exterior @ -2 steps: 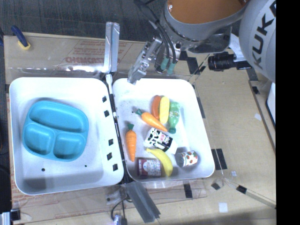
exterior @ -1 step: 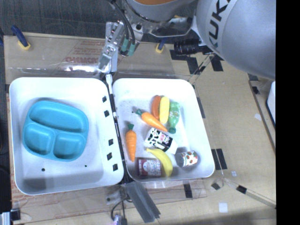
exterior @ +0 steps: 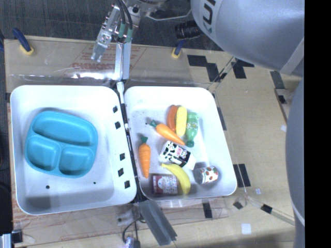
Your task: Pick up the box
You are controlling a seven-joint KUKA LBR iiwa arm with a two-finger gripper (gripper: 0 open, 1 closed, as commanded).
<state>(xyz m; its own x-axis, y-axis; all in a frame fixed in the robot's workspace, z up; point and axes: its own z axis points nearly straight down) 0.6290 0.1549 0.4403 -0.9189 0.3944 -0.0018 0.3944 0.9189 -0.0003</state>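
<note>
Box (exterior: 176,153) mid right bin (exterior: 220,119), hemmed by carrots and banana, gripper (exterior: 110,32) beyond far rim, finger state indeterminable

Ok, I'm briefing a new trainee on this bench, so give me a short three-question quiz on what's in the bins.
1. True or false: the blue tray lies in the right bin.
2. How many carrots lie in the right bin?
3. The cow-patterned box lies: A) above the banana, B) in the left bin, C) on the bench outside.

Key: 1 false; 2 two; 3 A.
</note>
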